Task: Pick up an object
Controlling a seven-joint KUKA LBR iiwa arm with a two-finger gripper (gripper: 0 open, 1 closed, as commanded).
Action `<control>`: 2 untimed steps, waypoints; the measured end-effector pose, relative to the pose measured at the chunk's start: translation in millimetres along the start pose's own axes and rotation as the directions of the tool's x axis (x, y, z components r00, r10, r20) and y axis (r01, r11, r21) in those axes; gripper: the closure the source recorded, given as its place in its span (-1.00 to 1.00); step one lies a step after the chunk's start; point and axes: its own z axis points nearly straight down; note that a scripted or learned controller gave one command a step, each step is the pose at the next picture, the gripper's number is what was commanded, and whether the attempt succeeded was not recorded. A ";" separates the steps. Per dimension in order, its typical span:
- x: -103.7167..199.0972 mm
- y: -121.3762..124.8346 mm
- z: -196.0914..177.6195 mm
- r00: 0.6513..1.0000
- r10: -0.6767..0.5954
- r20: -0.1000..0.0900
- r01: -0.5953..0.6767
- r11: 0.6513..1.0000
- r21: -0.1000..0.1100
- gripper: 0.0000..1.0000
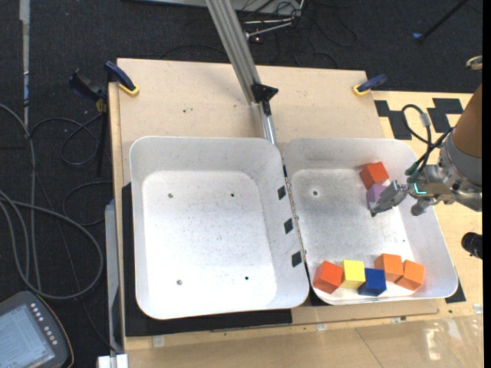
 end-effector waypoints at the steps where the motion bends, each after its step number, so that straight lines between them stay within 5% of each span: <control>1: -0.2 0.8 -2.1 1.000 0.002 0.001 -0.002 1.000 -0.004 -1.00; 2: 3.4 2.6 61.5 1.000 0.002 0.000 -0.002 1.000 0.001 -1.00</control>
